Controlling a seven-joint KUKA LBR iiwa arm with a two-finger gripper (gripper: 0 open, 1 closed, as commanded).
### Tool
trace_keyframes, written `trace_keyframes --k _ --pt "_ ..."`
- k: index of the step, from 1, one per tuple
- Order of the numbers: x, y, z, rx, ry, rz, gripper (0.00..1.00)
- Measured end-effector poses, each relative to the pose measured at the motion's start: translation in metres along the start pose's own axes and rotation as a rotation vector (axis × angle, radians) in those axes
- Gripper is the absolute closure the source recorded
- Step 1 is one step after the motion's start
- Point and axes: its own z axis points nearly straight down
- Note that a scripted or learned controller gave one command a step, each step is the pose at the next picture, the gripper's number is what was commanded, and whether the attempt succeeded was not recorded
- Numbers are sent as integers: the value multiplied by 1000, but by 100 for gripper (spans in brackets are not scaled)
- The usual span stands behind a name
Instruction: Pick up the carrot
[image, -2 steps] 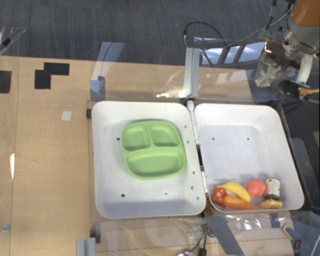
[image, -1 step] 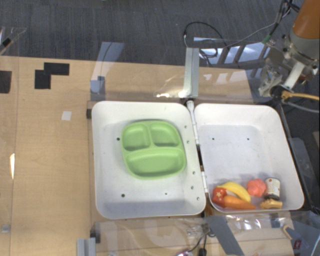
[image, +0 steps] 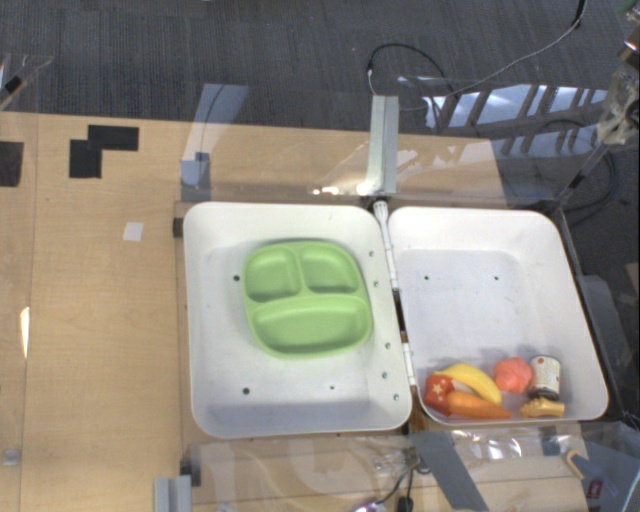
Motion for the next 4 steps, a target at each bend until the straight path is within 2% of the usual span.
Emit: trace_keyframes --k 1,2,3,4 --pt "44 -70 238 7 -4 366 100" --pt "17 -59 122 3 0 442 100" --pt "-28 -7 -2 1 -1 631 100" --pt "-26 -7 -13 0 1 621 100"
